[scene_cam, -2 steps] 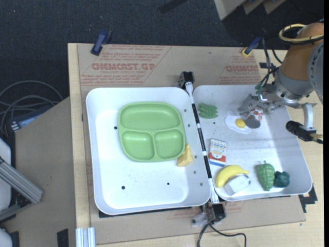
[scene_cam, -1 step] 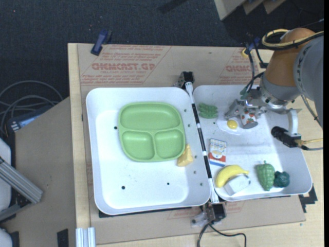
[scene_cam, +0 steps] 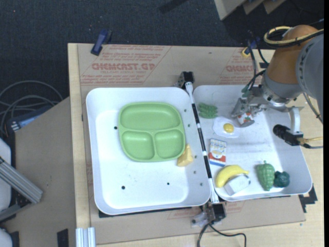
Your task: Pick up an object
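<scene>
My gripper [scene_cam: 245,111] hangs low over the back part of the right bin [scene_cam: 288,153]. Right under its tip is a small red and white thing [scene_cam: 245,120], and I cannot tell whether it is held. Just to the left of it lies a fried egg toy [scene_cam: 226,128], with a green leafy piece [scene_cam: 207,109] further back left. A small printed carton [scene_cam: 218,152], a banana [scene_cam: 230,172] with a white piece [scene_cam: 237,185] against it, a green vegetable [scene_cam: 266,175] and a dark teal thing [scene_cam: 281,179] lie nearer the front.
The left bin [scene_cam: 103,153] holds a green divided plate [scene_cam: 151,130], with a yellow wedge [scene_cam: 185,157] by its right wall. A black ridge [scene_cam: 198,133] separates the bins. The arm [scene_cam: 288,60] comes in over the right bin's back right corner.
</scene>
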Robot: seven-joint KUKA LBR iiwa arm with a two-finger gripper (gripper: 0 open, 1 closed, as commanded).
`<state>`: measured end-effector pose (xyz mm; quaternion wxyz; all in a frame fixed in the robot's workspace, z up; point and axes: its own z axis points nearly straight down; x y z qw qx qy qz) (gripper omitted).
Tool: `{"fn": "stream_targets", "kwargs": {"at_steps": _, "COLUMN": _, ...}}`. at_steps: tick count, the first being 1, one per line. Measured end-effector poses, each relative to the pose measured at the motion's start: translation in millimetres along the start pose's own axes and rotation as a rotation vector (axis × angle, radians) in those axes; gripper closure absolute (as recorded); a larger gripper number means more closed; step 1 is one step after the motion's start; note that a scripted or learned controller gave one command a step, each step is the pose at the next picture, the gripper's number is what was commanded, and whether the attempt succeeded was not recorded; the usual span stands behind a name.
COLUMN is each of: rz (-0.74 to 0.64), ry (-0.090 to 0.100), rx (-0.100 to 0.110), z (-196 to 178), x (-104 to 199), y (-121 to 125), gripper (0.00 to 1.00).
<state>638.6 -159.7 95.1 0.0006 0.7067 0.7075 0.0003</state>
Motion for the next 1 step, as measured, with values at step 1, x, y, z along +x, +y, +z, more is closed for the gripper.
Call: {"fn": "stream_targets", "kwargs": {"at_steps": 1, "rz": -0.001, "ry": 0.001, "rx": -0.002, "z": -90.7, "x": 95.7, "y": 16.5, "gripper": 1.0}}
